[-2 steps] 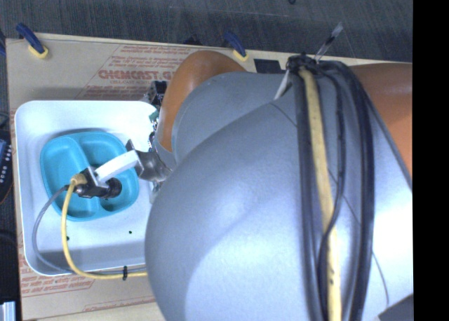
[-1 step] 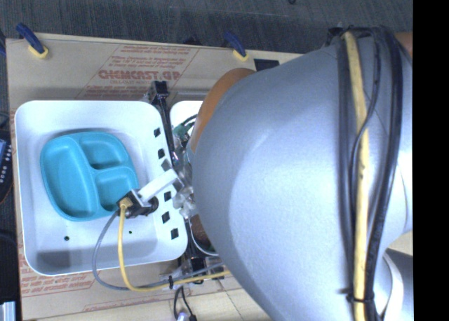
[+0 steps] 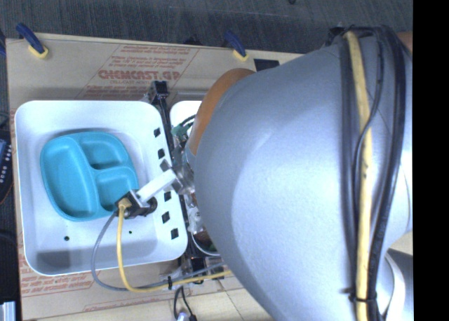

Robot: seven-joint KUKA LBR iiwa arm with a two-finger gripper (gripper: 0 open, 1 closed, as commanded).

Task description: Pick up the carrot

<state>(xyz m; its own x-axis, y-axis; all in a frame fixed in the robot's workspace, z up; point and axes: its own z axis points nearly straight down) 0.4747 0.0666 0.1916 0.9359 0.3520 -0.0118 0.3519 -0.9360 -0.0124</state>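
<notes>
While the grey arm point(image 3: 302, 172), with its orange band point(image 3: 224, 85) toward 12 o'clock, leans over the bench from 3 o'clock, its bulk covers nearly all of the right bin point(image 3: 184, 112), of which a strip of white rim shows at the arm's 10 o'clock edge. The left bin point(image 3: 42, 256), at 9 o'clock in the view, holds a blue divided tray point(image 3: 84, 172) lying flat near its centre. Of the gripper point(image 3: 188, 188), a sliver of hardware is visible at the arm's 9 o'clock edge, over the wall between the bins; whether it is wide, narrow or holding anything cannot be told. The carrot's place cannot be read here; by judgement it lies in the right bin, under the arm. Step in hand, as judged: the reach or descent into the right bin, before any confirmed grasp. The next move calls for closing squarely on the carrot, then lifting straight up clear of the bin wall at 9 o'clock.
</notes>
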